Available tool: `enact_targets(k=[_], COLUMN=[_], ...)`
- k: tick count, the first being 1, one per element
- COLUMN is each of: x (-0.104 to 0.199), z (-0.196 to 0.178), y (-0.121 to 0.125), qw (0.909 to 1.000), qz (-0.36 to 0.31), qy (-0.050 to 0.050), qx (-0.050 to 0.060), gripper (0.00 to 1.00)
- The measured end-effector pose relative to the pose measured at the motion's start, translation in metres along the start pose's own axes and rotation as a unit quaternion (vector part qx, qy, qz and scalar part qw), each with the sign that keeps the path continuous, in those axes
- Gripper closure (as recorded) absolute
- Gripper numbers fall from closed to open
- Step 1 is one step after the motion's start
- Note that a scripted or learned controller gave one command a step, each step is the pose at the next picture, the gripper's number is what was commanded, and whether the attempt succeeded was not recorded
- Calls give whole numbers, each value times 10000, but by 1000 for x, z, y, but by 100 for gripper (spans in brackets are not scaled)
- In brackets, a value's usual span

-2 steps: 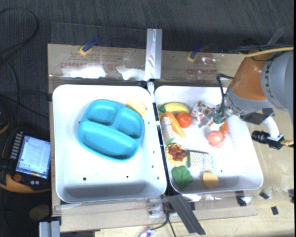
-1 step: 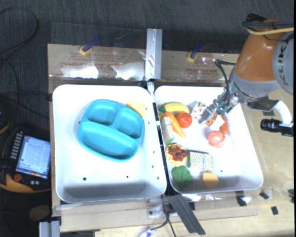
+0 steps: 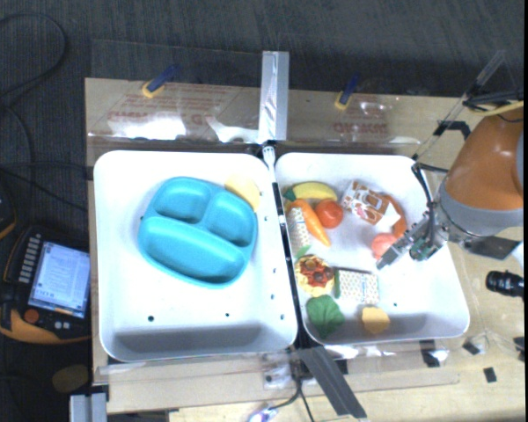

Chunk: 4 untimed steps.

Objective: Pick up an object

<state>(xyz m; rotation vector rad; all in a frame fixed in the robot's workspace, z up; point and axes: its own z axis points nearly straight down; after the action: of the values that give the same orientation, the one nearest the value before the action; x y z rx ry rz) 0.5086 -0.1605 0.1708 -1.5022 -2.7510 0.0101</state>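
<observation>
2 white bins (image 3: 114,323); 1 blue tray (image 3: 198,229); approx. 10 small food items (image 3: 327,214).

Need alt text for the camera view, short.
A grey-and-orange robot arm reaches from the right, its gripper low over the right bin of small toy foods. The left bin holds a blue divided tray and a yellow piece.

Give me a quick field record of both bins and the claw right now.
left bin: blue divided tray, yellow piece at its upper right edge
right bin: banana, carrot, tomato, red and white carton, green item, small yellow item, other small food toys
claw: low over the right bin's right half, beside a small red-orange item
grasp: cannot tell
</observation>
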Motion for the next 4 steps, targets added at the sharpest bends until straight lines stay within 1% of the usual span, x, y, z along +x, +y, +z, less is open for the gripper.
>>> enact_targets(k=[1, 2, 3, 4], x=[43, 69, 28, -10], z=[-34, -48, -125, -36], y=[32, 74, 16, -37], qw=[9993, 9943, 9966, 9930], qz=[367, 1065, 820, 1184], qy=[5, 3, -17, 2], qx=[-13, -1, -4, 0], gripper=[100, 100, 100, 100])
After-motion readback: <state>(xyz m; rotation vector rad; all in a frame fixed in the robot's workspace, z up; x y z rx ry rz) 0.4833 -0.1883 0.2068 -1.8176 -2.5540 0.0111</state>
